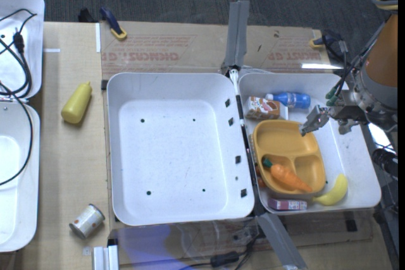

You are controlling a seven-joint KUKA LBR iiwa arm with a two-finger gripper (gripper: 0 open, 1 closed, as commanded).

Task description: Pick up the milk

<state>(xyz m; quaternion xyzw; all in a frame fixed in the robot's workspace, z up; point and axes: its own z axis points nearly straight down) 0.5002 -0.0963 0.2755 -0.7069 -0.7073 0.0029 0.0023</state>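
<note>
A small brown-and-white carton [262, 108], which looks like the milk, lies at the back left of the right bin [359, 155], between the bin's left wall and a blue bottle [291, 99]. My gripper [329, 122] hangs over the right bin, to the right of the carton and apart from it, above the back right edge of a yellow divided tray [304, 145]. Its two fingers are spread open and hold nothing. One fingertip [312, 122] points down-left toward the tray.
The yellow tray holds an orange carrot [288, 176]. A banana [334, 191] and a flat pink-and-white pack [288, 204] lie along the right bin's front edge. The left bin [120, 155] adjoins it. A yellow bottle [76, 103] and a can [87, 220] lie on the bench.
</note>
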